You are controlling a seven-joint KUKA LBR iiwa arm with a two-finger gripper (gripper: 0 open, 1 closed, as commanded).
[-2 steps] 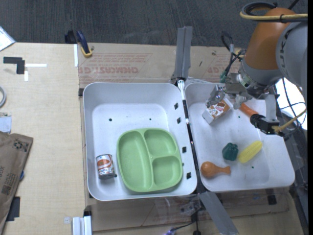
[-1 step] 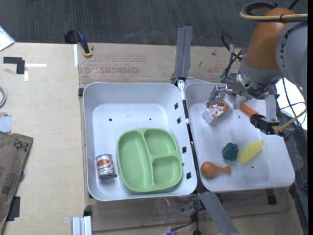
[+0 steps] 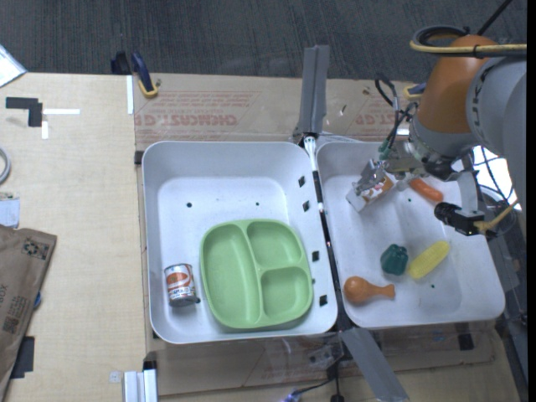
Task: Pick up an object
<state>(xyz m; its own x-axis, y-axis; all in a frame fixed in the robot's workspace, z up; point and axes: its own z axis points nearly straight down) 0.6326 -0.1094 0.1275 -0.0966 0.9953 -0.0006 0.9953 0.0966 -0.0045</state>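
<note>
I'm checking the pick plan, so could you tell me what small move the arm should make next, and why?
Probably a short shift toward the carrot and down. The gripper hangs at the right bin's far end with nothing seen between its fingers, and the carrot lies nearest.

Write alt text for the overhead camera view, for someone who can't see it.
A grey robot arm's gripper hangs over the right bin, which holds a carrot, green pepper, corn cob and orange gourd. The left bin holds a green divided plate and a can.
</note>
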